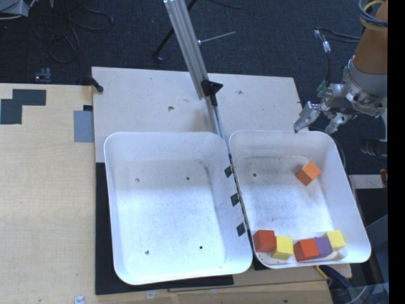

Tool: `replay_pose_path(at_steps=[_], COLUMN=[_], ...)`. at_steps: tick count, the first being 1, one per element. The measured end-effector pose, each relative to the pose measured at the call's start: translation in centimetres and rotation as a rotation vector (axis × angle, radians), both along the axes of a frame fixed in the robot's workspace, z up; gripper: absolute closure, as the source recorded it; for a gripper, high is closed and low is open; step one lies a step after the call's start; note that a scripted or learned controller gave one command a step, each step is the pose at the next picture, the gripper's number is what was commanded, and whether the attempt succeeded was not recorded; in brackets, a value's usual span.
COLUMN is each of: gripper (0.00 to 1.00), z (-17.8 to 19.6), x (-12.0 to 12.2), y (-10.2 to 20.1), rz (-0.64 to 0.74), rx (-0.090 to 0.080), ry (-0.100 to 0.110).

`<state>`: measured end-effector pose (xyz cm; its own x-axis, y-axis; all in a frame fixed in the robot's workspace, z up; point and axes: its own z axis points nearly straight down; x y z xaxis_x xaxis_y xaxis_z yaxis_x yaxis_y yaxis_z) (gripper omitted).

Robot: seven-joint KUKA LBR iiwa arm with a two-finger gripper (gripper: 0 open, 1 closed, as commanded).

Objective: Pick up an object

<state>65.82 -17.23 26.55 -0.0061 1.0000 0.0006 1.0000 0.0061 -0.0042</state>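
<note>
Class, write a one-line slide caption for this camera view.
Gripper above right bin's far rim; six blocks inside.

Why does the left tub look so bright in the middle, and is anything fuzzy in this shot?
In the camera view, overhead light washes out the floor of the left bin, while the right bin looks greyer; the blocks, like the orange cube, stay crisp, but the hand at the upper right looks slightly soft.

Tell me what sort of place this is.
Probably a robotics lab: a robot arm over a bench with two white bins, toy blocks in the right one, and cables on dark carpet behind.
</note>
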Motion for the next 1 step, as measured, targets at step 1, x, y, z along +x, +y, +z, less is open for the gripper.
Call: replay_pose_path(at_steps=[1], gripper=[0.0], z=[-14.67], x=[-3.66], y=[-3.53], rz=[-0.003], rx=[-0.007], ry=[-0.021])
